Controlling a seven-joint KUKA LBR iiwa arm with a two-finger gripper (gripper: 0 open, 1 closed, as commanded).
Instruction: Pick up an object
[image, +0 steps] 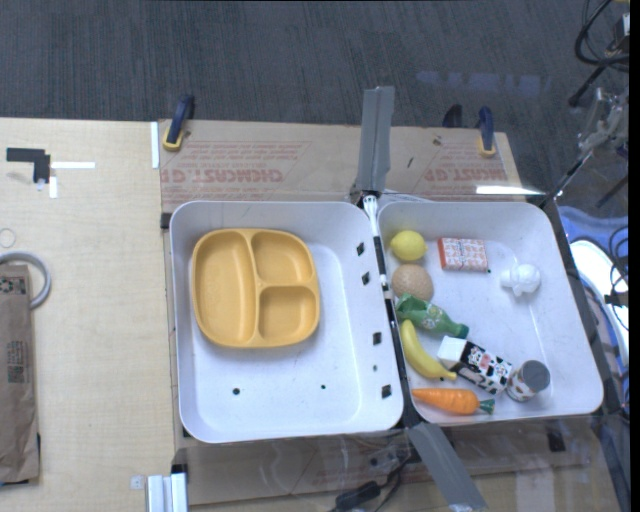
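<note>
The right bin (545, 345) holds several small objects. A yellow lemon (407, 245) lies at its back left, with a tan round ball (412, 282) just in front of it. A green bottle (432, 318) lies on its side beside a yellow banana (422, 352). An orange carrot (448, 401) rests at the front edge. A black-and-white cow-print carton (480, 364) lies next to a grey can (528, 380). A red-patterned box (463, 254) and a small white object (520, 278) sit toward the back.
The left bin (270, 395) carries a yellow divided plate (256, 288) at its back left. A hinged divider (378, 300) with black clips separates the bins. Cardboard (260, 165) lies behind them, and a brown bag (15, 370) sits at the far left.
</note>
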